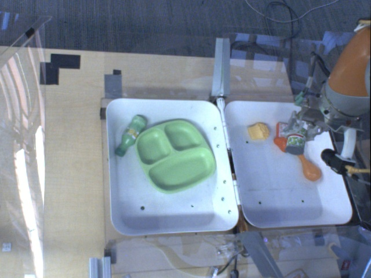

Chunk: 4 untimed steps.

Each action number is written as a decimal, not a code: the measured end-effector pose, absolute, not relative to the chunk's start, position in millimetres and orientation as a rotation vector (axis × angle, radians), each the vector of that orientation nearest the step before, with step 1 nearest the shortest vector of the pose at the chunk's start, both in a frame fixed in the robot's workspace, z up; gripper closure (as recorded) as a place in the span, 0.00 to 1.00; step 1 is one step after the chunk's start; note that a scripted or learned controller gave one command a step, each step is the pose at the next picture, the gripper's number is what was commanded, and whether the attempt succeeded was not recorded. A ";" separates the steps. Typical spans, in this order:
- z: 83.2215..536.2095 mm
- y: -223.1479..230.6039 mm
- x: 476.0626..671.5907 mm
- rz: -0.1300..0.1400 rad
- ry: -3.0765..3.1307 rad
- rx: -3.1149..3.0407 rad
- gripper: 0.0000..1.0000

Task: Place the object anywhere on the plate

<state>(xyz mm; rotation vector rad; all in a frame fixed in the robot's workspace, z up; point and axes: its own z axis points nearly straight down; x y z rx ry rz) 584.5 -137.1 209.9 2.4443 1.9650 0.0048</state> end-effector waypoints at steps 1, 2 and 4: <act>215.7 -74.9 622.8 0.007 2.279 2.155 1.00; 185.3 8.2 622.7 0.005 2.248 2.191 1.00; 185.3 90.3 588.3 0.006 2.274 2.164 0.00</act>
